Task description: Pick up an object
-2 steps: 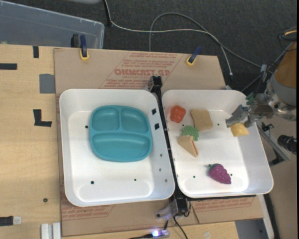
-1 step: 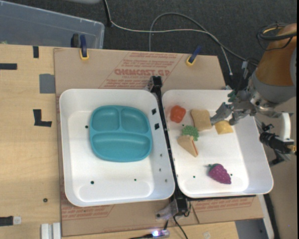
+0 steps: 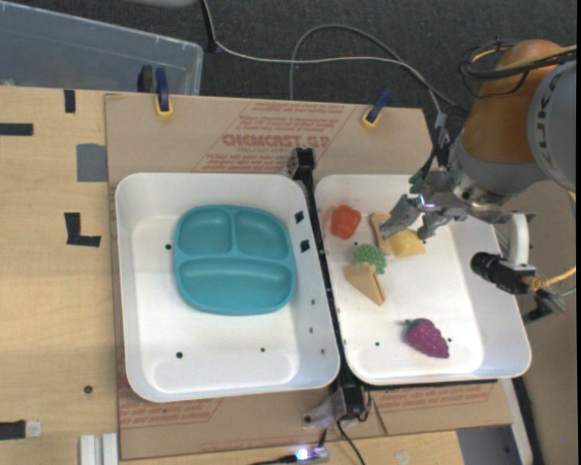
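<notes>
Teal divided plate [image 3: 235, 260] occupies left bin [image 3: 140, 356].

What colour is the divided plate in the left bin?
Teal, a blue-green; the divided plate shows clearly in the camera view, lying in the left bin.

Robot arm [image 3: 523, 114]: rounded grey housing with a broad orange band above the wrist; thin black cables loop around it; dark metal gripper [image 3: 413, 223] below.

Two smooth white plastic bins [image 3: 136, 260]; the left holds a matt teal plastic divided plate [image 3: 235, 260]. Brown cardboard sheet [image 3: 261, 139] lies beneath, on pale wood bench [image 3: 39, 289].
</notes>
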Motion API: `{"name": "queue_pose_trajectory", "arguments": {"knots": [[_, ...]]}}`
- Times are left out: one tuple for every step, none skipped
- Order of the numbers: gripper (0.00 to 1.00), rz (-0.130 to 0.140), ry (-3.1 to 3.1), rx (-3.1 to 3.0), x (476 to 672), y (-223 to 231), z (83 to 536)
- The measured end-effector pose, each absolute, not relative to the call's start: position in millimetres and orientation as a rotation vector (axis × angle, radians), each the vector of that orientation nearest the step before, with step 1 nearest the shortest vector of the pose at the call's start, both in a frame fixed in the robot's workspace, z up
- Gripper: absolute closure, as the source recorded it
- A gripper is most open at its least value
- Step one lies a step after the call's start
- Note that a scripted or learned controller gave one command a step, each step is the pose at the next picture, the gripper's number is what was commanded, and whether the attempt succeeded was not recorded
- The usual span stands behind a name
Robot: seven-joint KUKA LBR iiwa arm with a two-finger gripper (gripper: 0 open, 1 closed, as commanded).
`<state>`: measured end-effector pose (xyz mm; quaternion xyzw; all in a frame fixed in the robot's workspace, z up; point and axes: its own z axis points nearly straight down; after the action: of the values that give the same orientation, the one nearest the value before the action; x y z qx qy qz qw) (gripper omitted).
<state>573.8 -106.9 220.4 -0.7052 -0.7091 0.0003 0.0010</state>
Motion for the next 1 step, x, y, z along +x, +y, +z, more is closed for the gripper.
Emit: {"name": "queue_pose_trajectory", "arguments": {"knots": [[1.00, 0.000, -2.228, -2.212, 585.1, -46.0, 227.3]]}}
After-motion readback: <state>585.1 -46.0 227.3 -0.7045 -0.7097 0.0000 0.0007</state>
